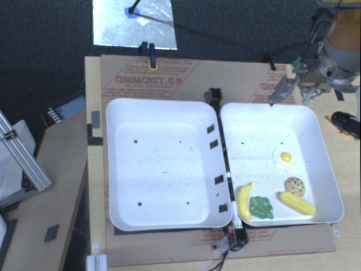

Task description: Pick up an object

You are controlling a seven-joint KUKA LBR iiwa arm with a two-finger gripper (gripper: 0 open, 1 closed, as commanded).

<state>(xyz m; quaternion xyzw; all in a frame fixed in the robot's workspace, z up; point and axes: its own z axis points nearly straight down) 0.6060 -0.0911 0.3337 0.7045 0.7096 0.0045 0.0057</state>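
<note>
Gripper [292,92] spread and empty above right bin [265,123] rim, banana [243,201], leaf [261,207], cookie [294,185] clustered

Bins [163,168]: smooth white plastic, slight sheen. Desk [186,72]: matt brown cardboard-like board, printed red. Sheet [134,16]: crinkled shiny metal foil. Banana [244,201], corn [297,202]: glossy yellow plastic. Floor [45,38]: dark rough carpet.

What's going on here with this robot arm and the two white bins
A grey robot arm reaches in from the right, its gripper hovering above the back edge of the right bin, holding nothing. In that bin lie a fried egg, cookie, corn cob, banana and green leaf. Nothing has been picked up yet.
</note>
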